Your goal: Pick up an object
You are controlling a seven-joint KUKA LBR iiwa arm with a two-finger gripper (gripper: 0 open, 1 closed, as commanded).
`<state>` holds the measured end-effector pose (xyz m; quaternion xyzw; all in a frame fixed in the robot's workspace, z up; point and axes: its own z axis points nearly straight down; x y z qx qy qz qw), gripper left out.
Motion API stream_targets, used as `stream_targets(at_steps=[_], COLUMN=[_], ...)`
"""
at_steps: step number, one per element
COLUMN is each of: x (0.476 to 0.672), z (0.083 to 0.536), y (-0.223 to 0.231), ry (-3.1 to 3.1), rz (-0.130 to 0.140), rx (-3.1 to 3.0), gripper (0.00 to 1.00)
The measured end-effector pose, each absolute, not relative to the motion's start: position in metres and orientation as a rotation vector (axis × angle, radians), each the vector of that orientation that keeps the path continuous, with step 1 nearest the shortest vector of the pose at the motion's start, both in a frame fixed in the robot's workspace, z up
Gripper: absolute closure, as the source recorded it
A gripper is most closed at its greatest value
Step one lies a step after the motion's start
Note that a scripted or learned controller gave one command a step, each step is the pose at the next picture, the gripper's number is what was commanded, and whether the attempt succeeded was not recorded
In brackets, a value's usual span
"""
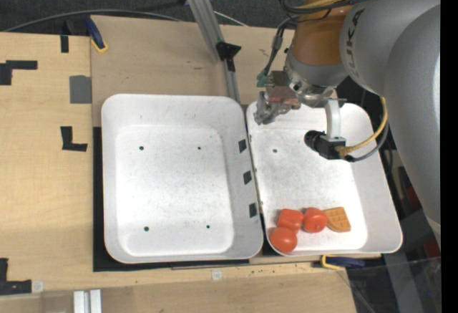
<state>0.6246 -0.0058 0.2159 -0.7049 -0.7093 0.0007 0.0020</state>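
1. From my screen, the likely targets are 3 red tomatoes (294, 227) and 1 orange waffle piece (338, 219), clustered at the near edge of the right bin (372, 168), touching one another.
2. I judge them to be light plastic toys: stiff, smooth and a bit slippery on the rounded tomatoes, with little risk of breakage.
3. I would take the tomato nearest the bin's middle across its widest part; the one by the bin's corner wall leaves little room for a finger. The flat waffle piece would be harder to get under.
4. The tomatoes are glossy red and round; the waffle piece is tan-orange with a faint grid.
5. The pincer (266, 112) hangs at the far left corner of the right bin, well apart from the toys; nothing shows in it, and I cannot tell how far it is open.
6. The left bin (172, 175) sits beside it on the worktop (43, 161).
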Motion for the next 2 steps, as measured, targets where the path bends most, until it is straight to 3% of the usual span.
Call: stream_targets(at_steps=[2], x=[0.594], z=[0.219], y=[0.09], ry=[-2.226], rz=[0.003], rx=[-2.211], gripper=[1.0])
